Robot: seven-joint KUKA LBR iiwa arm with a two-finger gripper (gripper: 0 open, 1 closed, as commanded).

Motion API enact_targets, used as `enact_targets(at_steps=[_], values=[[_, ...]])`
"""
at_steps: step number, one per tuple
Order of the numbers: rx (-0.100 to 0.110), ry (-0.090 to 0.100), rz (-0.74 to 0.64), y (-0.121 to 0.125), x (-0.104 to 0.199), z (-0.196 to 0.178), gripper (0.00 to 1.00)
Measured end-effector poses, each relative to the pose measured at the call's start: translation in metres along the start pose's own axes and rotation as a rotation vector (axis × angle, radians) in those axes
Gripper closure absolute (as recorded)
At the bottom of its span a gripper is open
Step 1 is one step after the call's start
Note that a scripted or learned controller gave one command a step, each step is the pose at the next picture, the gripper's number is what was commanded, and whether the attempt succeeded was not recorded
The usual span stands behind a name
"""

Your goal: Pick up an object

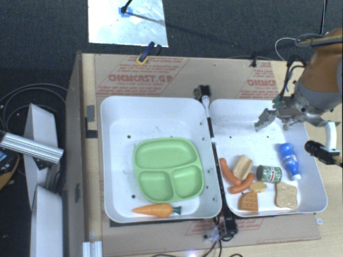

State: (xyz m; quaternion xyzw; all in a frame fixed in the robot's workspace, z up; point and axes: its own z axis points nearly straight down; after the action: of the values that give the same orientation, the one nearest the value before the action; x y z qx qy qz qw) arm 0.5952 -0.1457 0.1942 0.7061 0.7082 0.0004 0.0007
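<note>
- Dark carpet lies around the bench (161,71), which is covered with printed cardboard and bears two white bins side by side.
- Left bin (115,143) holds a green tray (168,169) with three compartments, near the middle, and a carrot (155,210) along its front edge, just beside the tray.
- Right bin (236,122) holds a group of small things in its front half; its back half is bare.
- Two sausages (236,180) lie near the front left corner, close to the wall between the bins.
- A bread roll (241,166) is just beside the sausages, and a small can (268,173) lies on its side to the right of it.
- A blue bottle (289,159) lies near the right edge, beside the can.
- A waffle (248,202) and a toast (286,195) lie along the front edge, with a small yellow piece (258,187) between them.
- Gripper (276,118) hangs over the back right part of the right bin, well apart from the things; its fingers (262,122) are spread and nothing is between them.
- Arm (321,74) enters from the right, with the orange band above the wrist.
</note>
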Motion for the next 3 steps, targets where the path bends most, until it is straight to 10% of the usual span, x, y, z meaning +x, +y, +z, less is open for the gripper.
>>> enact_targets(at_steps=[1, 2, 3], values=[[0.001, -0.002, 0.003, -0.028, -0.063, -0.005, 0.00], [-0.001, 0.000, 0.002, -0.020, -0.058, 0.110, 0.00], [-0.005, -0.003, 0.003, -0.102, -0.062, -0.010, 0.00]])
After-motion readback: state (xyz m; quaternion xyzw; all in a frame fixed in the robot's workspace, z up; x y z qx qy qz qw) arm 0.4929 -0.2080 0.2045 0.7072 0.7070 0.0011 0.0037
